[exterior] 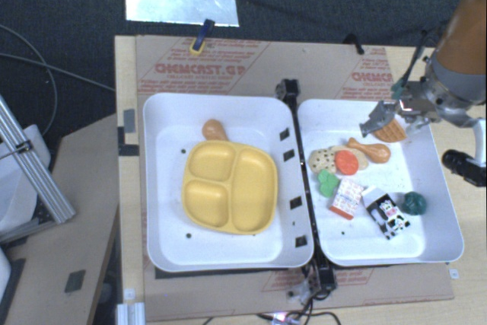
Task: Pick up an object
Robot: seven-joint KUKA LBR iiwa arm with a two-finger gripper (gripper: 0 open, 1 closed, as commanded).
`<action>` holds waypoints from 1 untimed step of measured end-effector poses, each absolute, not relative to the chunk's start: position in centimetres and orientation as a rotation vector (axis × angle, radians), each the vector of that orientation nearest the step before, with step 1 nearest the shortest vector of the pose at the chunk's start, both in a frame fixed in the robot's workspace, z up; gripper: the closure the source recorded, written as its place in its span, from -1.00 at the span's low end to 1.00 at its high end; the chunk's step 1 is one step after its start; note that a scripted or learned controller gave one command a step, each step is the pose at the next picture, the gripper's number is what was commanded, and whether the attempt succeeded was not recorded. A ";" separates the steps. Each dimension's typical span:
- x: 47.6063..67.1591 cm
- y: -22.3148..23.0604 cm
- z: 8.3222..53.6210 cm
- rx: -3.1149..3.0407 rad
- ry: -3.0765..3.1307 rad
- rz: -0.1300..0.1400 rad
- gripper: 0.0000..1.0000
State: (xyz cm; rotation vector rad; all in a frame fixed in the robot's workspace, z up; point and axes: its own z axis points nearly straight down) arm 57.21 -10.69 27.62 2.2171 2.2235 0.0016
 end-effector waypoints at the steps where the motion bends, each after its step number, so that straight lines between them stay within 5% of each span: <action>1: 56.6 -12.5 13.5 2.229 2.228 -0.012 -1.00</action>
